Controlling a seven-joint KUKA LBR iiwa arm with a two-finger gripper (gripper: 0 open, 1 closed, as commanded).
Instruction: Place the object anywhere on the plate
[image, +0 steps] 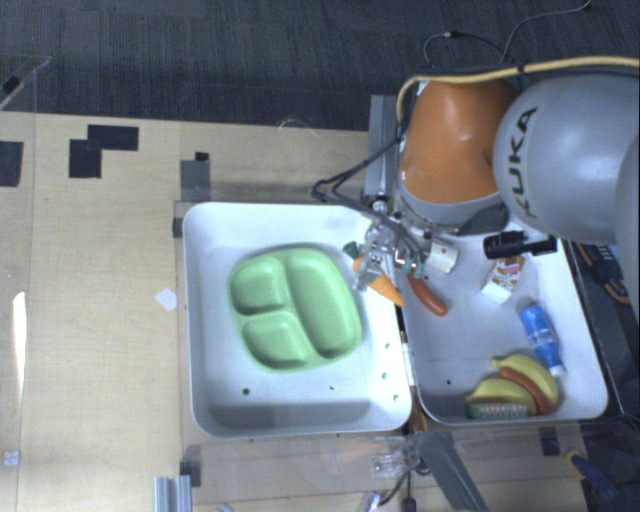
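— What do you make of the fingers?

— Look at the gripper (372, 262), low over the seam between the two bins. You cannot tell from this slant whether its fingers are apart or closed; an orange carrot (384, 288) pokes out just beneath them, over the inner edge of the left bin (210, 400), but whether it is pinched is unclear.

— And the plate?

— Your green divided plate (295, 308) lies in the left bin, just left of the gripper, its three compartments bare. The carrot sits just off its right rim.

— What else, further out?

— In the right bin (440, 380) you have a red sausage-like piece (428, 297) near the gripper, a small white bottle with a red label (504, 277), a blue bottle (540, 337), and toy bananas (520, 385) in the near corner. Above it all hangs the arm's orange band (450, 140)
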